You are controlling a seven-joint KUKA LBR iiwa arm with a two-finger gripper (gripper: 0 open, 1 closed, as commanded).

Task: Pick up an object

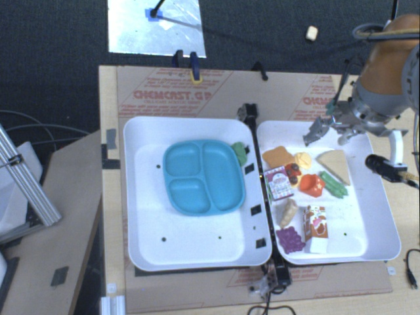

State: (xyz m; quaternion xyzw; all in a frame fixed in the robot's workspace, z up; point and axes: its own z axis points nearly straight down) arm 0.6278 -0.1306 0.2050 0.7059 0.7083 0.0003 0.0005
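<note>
My fingers (326, 130) hang over the far edge of the right bin (377, 209), spread apart and gripping nothing, with my grey arm and its orange band (388, 64) reaching in from the right. Below them, in that bin, the objects lie in a loose cluster: an orange slab (278, 156) nearest the divider, a small yellow piece (302, 160) just beside it, and a pale wedge (335, 165) to the right of that, closest to my fingers but apart from them. Further toward the near side sit a red pepper-like piece (312, 185) with a green pod (334, 184) touching its right side, a small printed packet (278, 182), a beige lump (287, 212), a purple grape cluster (291, 240) and a red-and-white carton (316, 228) lying flat. The left bin (141, 176) holds a blue divided plate (203, 176), with a small green thing (239, 151) tucked at the plate's far right corner. Both bins rest on a cardboard sheet (164, 94) on the surface.
</note>
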